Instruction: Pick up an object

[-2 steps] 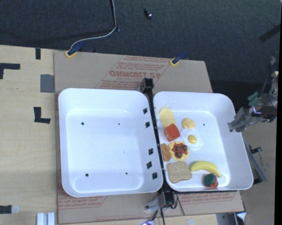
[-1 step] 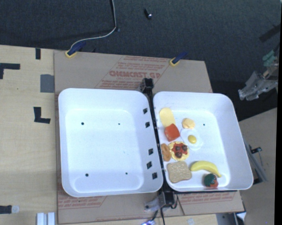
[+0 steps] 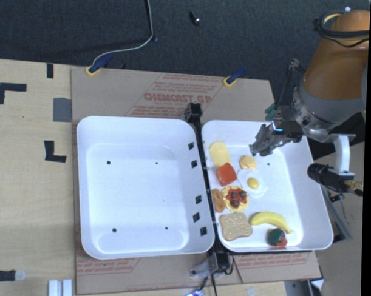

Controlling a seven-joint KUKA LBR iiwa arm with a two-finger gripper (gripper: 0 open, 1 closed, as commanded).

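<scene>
My dark metal pincer (image 3: 263, 145) hangs over the right bin (image 3: 306, 179), just above a small tan bun (image 3: 247, 162); I cannot tell its state. Glossy plastic foods cluster below: yellow block (image 3: 219, 153), red cube (image 3: 226, 174), fried egg (image 3: 253, 184), curved banana (image 3: 270, 221), speckled toast slice (image 3: 235, 226).

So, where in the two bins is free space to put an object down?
The left bin has a wholly bare floor. In the right bin, bare patches lie along its right wall and its top edge near the gripper. The strip from the yellow block to the banana is crowded.
</scene>
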